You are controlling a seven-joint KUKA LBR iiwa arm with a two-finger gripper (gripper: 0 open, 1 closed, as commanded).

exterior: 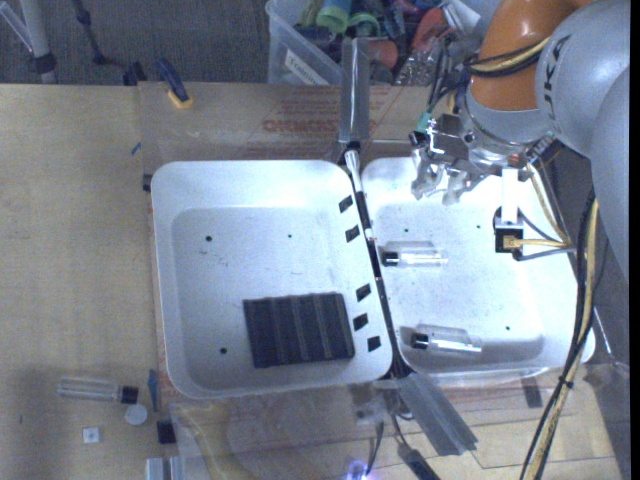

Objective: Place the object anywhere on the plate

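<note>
The arm [575, 63] comes in from three o'clock, its grey bulk and orange band taking up the upper right corner of the view. Two white bins sit side by side below it: the left bin [190, 193] and the right bin [520, 323], meeting at a central divider.

In the left bin, toward five o'clock of its floor, lies a dark ribbed plate [298, 329], flat and square to the bin. It is bare.

The right bin holds two small clear tubes with dark caps. One tube [412, 257] lies near the bin's centre, close to the divider at nine o'clock; the other tube [447, 341] lies at six o'clock, near the front wall. Either could be the thing to move; I cannot tell which is meant.

The gripper [441, 182] hangs at twelve o'clock of the right bin, above the floor and well apart from both tubes. Its fingers point down with a narrow gap and nothing between them.

The risks, as I judge them: the tubes are round, slick and see-through, so a pinch could land off-centre and roll one away or squirt it out. The nearer tube sits by the divider, where a finger could strike the wall. Carried across, a loosely held tube may drop short or roll off the ribbed plate.
</note>
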